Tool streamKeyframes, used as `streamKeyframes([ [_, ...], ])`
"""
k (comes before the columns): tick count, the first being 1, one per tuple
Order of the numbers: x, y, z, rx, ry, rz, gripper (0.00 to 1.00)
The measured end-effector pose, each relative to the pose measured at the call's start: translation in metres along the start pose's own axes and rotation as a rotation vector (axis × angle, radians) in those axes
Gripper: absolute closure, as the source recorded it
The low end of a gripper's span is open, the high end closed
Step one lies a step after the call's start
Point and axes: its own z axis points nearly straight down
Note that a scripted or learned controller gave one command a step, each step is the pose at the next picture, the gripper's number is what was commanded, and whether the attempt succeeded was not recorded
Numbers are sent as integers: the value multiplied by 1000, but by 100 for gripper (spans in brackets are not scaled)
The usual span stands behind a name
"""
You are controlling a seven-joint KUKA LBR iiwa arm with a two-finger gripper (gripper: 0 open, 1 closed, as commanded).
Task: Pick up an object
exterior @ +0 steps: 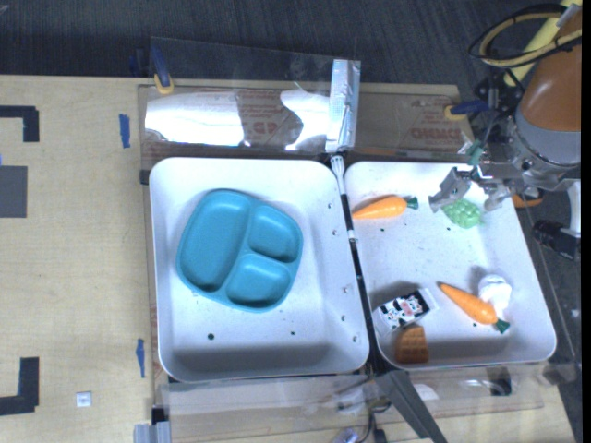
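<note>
My gripper (473,192) hangs over the far right part of the right bin (434,247), its fingers spread open on either side of a pale green bumpy object (462,213) that lies just below them. Nothing is held between the fingers. A toy carrot (380,208) lies left of the gripper near the bin's far left. A second carrot (471,305) lies at the near right, touching a white round object (495,291). A small black-and-white item (404,309) and a brown piece (413,343) sit at the bin's near left.
The left bin (185,340) holds a blue divided plate (240,248). A clear panel with a foil strip (343,104) stands behind the bins. Yellow and black cables (517,35) loop above the arm's orange band (554,95) at the right.
</note>
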Motion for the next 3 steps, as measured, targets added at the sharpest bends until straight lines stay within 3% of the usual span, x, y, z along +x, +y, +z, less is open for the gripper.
streamKeyframes([
  [1, 9, 72, 105, 6, 0, 64, 0],
  [2, 27, 82, 163, -3, 0, 30, 0],
  [3, 19, 34, 78, -3, -1, -227, 0],
])
